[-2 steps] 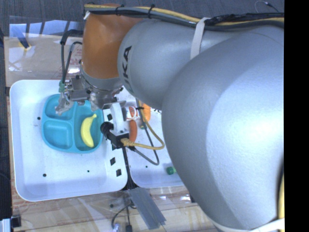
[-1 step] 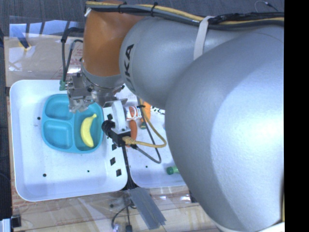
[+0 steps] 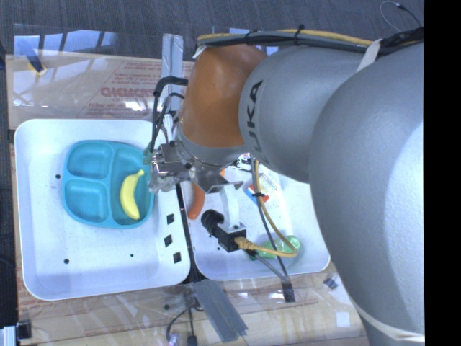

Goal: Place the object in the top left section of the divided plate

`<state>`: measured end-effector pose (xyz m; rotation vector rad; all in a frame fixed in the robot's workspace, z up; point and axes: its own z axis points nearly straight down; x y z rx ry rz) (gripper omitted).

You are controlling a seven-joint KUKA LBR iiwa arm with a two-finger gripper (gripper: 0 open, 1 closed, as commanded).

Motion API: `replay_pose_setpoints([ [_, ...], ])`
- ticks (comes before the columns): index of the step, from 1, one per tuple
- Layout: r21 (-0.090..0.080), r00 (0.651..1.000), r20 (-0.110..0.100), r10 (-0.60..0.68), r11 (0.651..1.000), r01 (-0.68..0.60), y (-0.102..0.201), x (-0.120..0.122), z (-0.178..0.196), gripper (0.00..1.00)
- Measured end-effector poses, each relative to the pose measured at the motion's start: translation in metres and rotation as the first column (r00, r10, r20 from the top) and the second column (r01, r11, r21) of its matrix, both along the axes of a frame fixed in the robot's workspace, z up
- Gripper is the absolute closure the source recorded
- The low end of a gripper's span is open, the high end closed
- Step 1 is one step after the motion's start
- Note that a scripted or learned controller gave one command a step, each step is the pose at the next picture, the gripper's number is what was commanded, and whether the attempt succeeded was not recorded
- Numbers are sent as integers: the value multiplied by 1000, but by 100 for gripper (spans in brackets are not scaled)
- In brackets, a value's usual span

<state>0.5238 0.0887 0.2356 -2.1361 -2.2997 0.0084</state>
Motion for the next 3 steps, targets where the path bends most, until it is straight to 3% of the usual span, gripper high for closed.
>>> replay_pose_setpoints([
  [1,-1,1000,-2,-23,1000,23,-12,25,-32,100],
  [2,0,1000,0,-31,1000,31,-72,-30,-46,100],
  [3,1,996,3,-86,996,86,-72,36,46,100],
])
